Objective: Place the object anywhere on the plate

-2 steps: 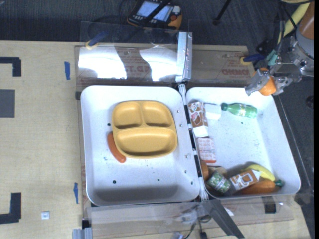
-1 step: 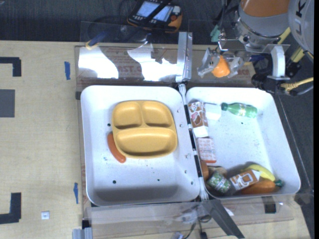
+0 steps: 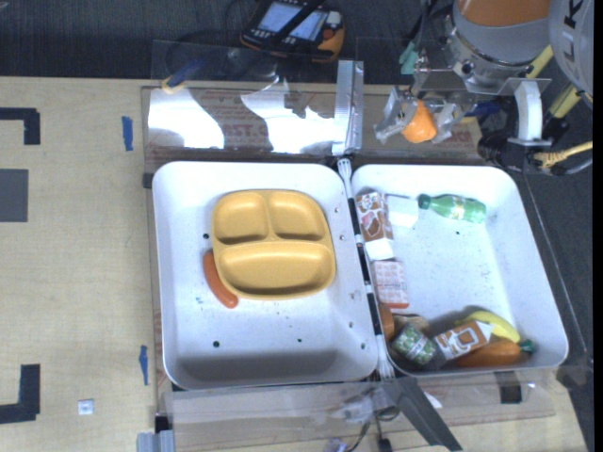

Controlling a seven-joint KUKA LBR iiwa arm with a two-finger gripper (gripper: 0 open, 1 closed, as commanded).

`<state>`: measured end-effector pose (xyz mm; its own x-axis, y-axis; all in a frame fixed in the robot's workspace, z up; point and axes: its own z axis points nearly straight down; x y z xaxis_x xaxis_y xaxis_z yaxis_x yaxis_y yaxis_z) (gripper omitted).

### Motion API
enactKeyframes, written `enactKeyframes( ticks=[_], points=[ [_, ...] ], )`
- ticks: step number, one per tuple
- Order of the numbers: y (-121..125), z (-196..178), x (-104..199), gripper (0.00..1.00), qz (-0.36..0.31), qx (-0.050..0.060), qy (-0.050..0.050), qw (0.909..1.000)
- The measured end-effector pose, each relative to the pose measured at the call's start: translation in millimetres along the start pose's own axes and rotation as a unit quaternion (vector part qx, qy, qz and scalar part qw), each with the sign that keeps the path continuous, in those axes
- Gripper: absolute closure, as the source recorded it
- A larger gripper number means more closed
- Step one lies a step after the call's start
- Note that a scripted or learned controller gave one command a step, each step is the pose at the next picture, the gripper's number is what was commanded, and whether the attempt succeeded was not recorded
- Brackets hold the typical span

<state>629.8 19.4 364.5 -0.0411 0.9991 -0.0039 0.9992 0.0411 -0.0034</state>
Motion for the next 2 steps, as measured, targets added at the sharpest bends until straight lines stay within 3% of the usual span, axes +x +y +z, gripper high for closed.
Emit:
enactKeyframes(
  ticks=[1,2],
  points=[
    [-38.5,131.0,32.5,1.0,-0.066,0.001,0.002,0.9978],
    [-38.3,130.6,32.0,0.0,-0.065,0.0,0.002,0.9979]
  ],
)
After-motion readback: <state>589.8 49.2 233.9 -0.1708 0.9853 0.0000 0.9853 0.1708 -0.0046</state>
